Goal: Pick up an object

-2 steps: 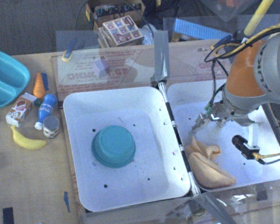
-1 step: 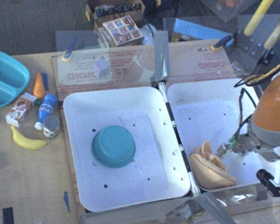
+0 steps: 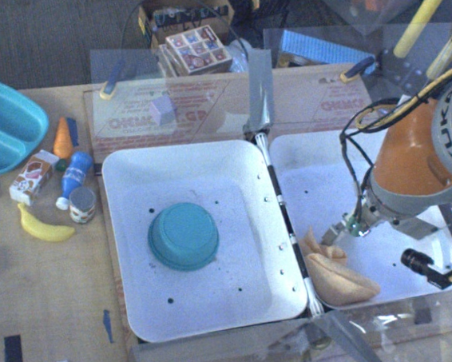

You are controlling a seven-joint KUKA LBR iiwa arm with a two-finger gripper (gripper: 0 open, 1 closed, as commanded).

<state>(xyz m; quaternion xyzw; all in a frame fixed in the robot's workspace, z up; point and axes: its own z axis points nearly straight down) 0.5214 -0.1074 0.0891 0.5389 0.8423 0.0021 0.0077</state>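
The arm sat low over the right-hand bin (image 3: 420, 196), and the gripper (image 3: 350, 227) hovered just beside the tan objects in that bin's near-left corner. Its state could not be told from up here; the tip was small and half lost against the wrist. Nothing was plainly clamped, so no pick could be called.

The likely target was the tan, bread-like piece (image 3: 341, 278), lying flat against the wall shared with the left-hand bin (image 3: 121, 179). Its long axis ran on a slant, from upper-left by the divider down toward the lower-right, with the rounded blunt end pointing at the near rim. A smaller tan piece (image 3: 316, 244) lay touching its upper end, right under the gripper.

Here was the risk, as I judged it: the gripper stood over the junction of the two pieces, close to the wall. A closing there could pinch an edge only, or nudge both pieces apart. The wall left little room for a finger on that side. The teal bowl (image 3: 183, 235) sat upside down, well apart
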